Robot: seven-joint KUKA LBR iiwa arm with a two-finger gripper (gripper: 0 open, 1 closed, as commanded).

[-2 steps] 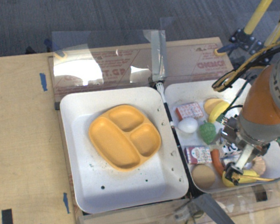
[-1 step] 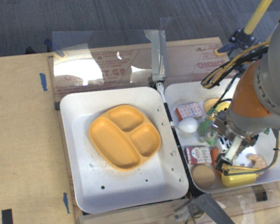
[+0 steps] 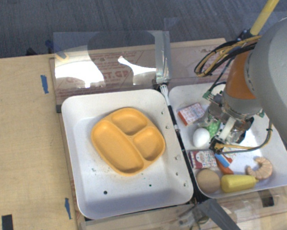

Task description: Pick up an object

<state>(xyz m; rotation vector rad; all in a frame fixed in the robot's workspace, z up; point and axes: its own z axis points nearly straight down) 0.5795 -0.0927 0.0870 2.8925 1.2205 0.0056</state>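
The gripper (image 3: 223,135) was low inside the right bin (image 3: 279,157), and whether it was clenched or released could not be told from this angle; nothing could be seen held in it. A small green piece (image 3: 215,128) sat right against its side toward the view's left, touching or nearly so. Just beyond that, still on that side, lay the white egg (image 3: 201,137), close but apart from the gripper. Below the gripper in the view, a small orange piece (image 3: 224,164) lay near, with a red-and-white packet (image 3: 202,158) beside it under the egg. Above and to the view's left of the gripper was a second red-and-white packet (image 3: 191,113). Further down, along the bin's near edge, were a tan round thing (image 3: 208,180), a yellow oblong thing (image 3: 237,182) and a pale curled piece (image 3: 260,168). The arm (image 3: 282,70) reached in from the view's right, its orange band (image 3: 238,81) above the wrist, which pointed steeply down and tilted toward the view's left. Well away, across the divider, the left bin (image 3: 79,160) held a yellow divided plate (image 3: 128,140), and beyond it lay the bare bench (image 3: 19,152)
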